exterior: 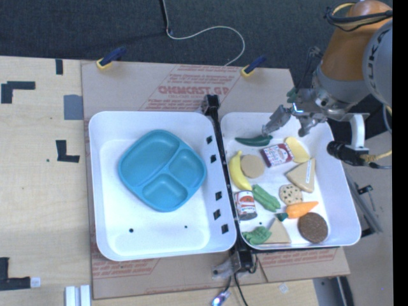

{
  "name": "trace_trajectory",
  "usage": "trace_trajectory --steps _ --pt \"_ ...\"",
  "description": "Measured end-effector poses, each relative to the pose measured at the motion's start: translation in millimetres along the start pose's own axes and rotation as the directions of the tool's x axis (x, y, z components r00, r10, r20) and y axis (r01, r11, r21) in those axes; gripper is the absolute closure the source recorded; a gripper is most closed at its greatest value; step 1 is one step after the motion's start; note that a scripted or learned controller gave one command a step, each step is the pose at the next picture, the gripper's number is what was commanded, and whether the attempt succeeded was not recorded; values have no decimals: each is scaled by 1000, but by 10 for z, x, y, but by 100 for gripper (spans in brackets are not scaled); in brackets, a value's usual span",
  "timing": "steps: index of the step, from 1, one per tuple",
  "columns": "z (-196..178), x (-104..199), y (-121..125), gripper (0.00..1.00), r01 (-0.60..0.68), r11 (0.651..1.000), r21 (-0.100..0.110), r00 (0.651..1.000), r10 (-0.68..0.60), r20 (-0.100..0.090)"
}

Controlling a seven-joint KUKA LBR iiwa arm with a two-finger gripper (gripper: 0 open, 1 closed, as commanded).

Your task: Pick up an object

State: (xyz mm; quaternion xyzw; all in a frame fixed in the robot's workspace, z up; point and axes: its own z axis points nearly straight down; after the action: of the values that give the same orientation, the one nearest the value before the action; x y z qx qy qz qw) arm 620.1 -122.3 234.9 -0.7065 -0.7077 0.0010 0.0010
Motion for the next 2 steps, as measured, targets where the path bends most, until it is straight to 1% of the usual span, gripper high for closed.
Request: trace_trajectory --steps 1,2 --pt "301 449 -165 0 3 1000 4 1000 -3 -2" --pt "301 1044 -438 0 5 1000 3 1000 -5 -2"
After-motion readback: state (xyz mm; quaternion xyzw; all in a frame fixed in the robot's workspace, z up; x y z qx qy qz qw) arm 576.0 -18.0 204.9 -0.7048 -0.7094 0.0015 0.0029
